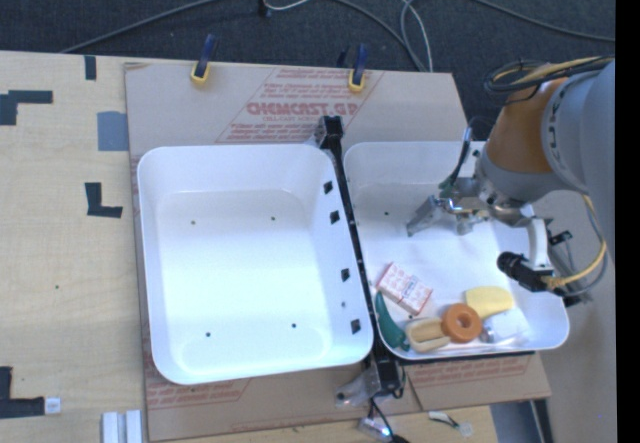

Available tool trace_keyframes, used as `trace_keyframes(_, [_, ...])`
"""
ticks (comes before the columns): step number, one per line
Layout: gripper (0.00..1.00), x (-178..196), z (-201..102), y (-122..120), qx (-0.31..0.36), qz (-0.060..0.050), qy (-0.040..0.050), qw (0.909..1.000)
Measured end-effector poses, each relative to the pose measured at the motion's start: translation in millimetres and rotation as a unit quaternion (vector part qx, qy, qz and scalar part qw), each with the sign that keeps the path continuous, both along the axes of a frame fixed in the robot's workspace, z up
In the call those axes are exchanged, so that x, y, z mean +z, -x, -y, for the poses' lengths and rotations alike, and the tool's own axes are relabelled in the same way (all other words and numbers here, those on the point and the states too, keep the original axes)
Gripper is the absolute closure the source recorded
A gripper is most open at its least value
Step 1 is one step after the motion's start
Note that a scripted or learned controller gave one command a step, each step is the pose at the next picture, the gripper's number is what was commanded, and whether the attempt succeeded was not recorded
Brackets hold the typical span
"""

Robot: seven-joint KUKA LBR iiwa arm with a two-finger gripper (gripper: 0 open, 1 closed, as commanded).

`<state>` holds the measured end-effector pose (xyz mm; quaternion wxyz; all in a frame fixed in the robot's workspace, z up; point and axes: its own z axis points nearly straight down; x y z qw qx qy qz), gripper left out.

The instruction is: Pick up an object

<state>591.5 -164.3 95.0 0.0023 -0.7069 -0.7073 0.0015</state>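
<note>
The arm (545, 141) reaches in from the right and hangs over the right bin (400, 156), while the left bin (240, 176) beside it has nothing to do with this try as far as I can see. Nothing is picked up yet, I'd say: everything worth taking lies along the right bin's near edge, well apart from the gripper (422, 220), which sits over the bare white middle of that bin. Its fingers look spread and nothing is between them, so it is released and carrying nothing. Down in the near corner lie a red-and-white packet (403, 286), a yellow block (488, 300), an orange ring (461, 322) just beside a tan piece (427, 333), and a green strip (388, 321) against the bin's inner wall. What is left, by my reckoning, is the whole job: choosing one, coming down on it, closing and lifting.
</note>
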Motion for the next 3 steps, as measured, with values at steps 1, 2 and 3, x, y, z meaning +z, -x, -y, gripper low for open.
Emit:
trace_keyframes(1, [1.0, 13, 0, -2, 0.0, 0.002, 0.0006, 1.0])
trace_keyframes(2, [1.0, 70, -9, -6, 0.0, 0.005, 0.0009, 1.0])
trace_keyframes(3, [1.0, 130, -14, -11, 0.0, 0.005, 0.0009, 1.0])
